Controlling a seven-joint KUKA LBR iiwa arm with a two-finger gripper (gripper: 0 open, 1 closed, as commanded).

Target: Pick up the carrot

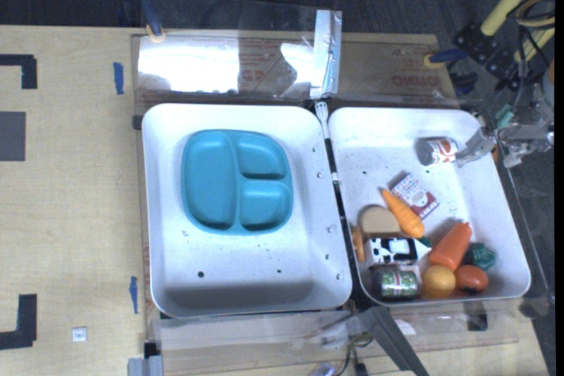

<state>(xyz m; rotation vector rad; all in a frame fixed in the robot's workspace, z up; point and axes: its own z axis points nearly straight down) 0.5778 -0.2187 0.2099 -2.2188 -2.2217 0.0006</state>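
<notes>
Carrot (403, 213) amid crowded toy food (441, 264)

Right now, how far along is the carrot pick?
Nothing looks done yet: the carrot lies in the right bin, leaning on the slice of bread among the other toy food. In hand: the end effector sits at that bin's upper right edge near the small can, apart from the carrot. Left: approach, grasp, lift.

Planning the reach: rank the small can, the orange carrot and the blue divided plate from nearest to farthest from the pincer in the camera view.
1. Small silver can, top of the right bin, beside the pincer.
2. Orange carrot, middle of the right bin.
3. Blue divided plate, in the left bin.
</notes>
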